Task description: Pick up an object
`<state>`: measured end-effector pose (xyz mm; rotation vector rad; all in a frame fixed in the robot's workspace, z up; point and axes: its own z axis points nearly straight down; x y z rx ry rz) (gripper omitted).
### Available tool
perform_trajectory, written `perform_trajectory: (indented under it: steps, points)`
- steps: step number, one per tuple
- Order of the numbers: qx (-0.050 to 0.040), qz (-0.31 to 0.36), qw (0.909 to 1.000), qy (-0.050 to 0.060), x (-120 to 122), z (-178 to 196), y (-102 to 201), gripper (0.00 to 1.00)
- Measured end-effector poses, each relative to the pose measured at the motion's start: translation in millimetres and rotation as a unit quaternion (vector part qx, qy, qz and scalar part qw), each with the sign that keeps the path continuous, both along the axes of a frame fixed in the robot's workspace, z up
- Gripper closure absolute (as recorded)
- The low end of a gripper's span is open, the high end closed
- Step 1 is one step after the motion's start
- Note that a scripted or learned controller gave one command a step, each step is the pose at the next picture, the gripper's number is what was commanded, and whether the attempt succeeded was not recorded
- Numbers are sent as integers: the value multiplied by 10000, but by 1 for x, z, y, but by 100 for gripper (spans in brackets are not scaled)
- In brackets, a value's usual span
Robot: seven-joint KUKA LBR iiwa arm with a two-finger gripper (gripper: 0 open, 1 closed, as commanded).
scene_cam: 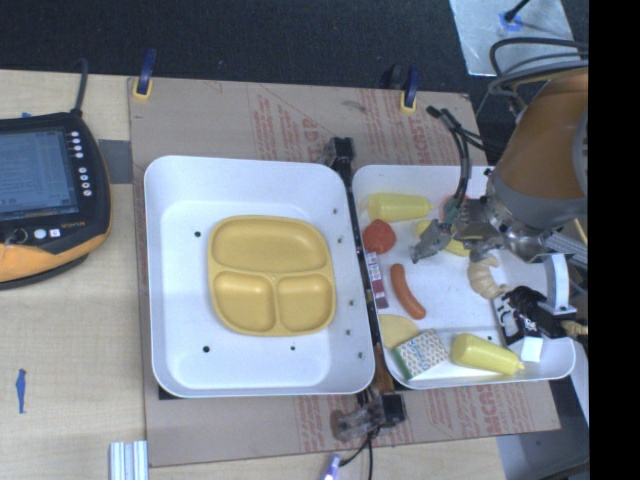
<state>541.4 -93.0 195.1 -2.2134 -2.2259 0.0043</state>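
The right white bin holds several toy foods. A yellow oblong piece lies at its back, with a red tomato just in front of it. An orange-red sausage lies in the middle. At the front are a yellow wedge, a patterned small box and a yellow bottle. My gripper hangs over the bin's middle right, above a small yellow piece and right of the tomato. A beige knobbly item lies below the wrist.
The left white bin holds a yellow divided plate. A dark red bar lies along the right bin's left wall. A tablet controller sits at the bench's far left. Blue clamps hold the cardboard mat.
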Motion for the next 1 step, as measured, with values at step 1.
perform_trajectory:
  steps: [1]
  points:
    - [1, 1, 10000, 15, -24, -100, -1, 0]
